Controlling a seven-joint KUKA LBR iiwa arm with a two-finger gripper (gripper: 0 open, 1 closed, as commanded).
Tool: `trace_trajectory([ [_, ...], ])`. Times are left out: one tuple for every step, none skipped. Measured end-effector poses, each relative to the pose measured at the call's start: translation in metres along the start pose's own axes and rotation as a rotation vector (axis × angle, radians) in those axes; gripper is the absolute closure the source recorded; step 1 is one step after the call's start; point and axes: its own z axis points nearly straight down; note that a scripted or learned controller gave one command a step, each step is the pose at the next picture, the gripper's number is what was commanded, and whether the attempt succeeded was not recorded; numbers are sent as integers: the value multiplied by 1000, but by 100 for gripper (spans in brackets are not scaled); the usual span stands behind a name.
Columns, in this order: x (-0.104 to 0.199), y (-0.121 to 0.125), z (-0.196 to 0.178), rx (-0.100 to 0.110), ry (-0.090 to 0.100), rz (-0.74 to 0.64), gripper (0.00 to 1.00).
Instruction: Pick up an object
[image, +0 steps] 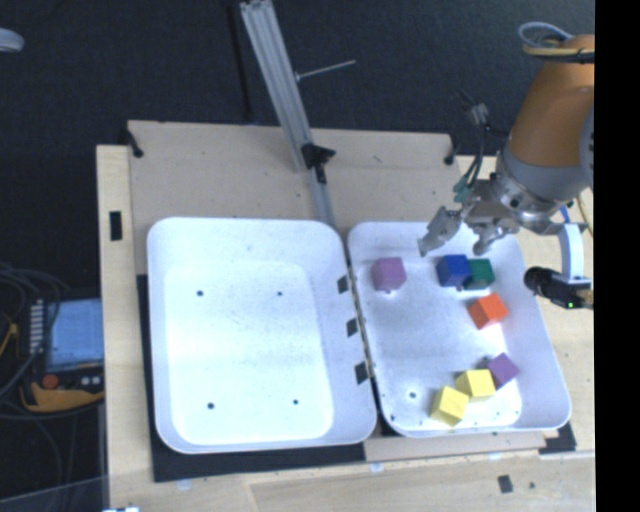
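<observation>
camera view has my two-finger gripper (462, 238) spread open and empty just above the small blue cube (452, 269), which touches a green block (481, 272) in the right white bin (545, 330); it looks light, rigid, smooth, best pinched across flat opposite faces.
</observation>
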Motion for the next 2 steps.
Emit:
trace_trajectory([
  [0, 0, 0, 0, 0, 1, 0],
  [-3, -5, 63, 6, 0, 3, 0],
])
